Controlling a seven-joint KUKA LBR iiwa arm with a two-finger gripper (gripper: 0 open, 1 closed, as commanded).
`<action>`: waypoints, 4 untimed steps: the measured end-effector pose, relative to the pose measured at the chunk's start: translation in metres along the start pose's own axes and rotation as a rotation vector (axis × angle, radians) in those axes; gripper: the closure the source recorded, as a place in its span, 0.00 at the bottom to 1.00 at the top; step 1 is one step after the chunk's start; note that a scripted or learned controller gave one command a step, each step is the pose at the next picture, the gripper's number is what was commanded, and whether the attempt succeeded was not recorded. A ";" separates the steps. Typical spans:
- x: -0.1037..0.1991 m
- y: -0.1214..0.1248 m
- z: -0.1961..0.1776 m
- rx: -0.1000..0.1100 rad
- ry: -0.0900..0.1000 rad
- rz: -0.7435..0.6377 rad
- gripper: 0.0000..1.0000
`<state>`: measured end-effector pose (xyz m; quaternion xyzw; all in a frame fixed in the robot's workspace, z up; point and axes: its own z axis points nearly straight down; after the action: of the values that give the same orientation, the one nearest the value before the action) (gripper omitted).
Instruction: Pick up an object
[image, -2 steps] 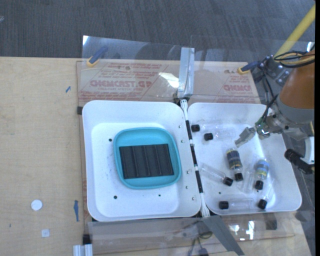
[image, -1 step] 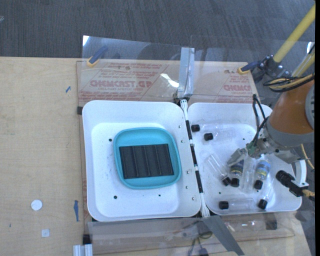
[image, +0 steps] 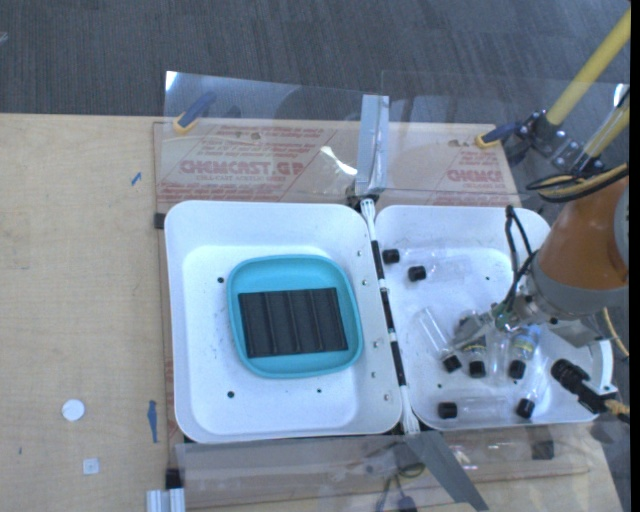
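The right white bin (image: 440, 240) holds several small clear vials with black caps, such as one at the front (image: 470, 408) and one near the back (image: 416, 271). Loose black caps (image: 389, 256) lie among them. My gripper (image: 497, 327) is low inside this bin, right of its middle, among a cluster of vials (image: 478, 350). The grey wrist and orange band (image: 590, 240) rise above it at the right edge. I see nothing clearly between the fingers.
The left white bin (image: 195, 300) bears a teal tray (image: 292, 316) with a dark ridged insert. Clear plastic sheeting (image: 270, 140) stands behind both bins. Cables and a yellow pole (image: 590, 65) are at the upper right. Bare wooden bench (image: 70, 250) lies to the left.
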<state>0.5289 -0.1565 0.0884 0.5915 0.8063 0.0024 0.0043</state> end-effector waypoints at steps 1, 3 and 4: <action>0.034 0.056 0.000 -0.001 0.001 -0.015 0.00; 0.022 0.017 0.000 0.005 0.002 -0.139 0.00; 0.022 0.019 -0.011 -0.001 0.000 -0.137 1.00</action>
<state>0.5404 -0.1301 0.0995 0.5348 0.8450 0.0026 0.0049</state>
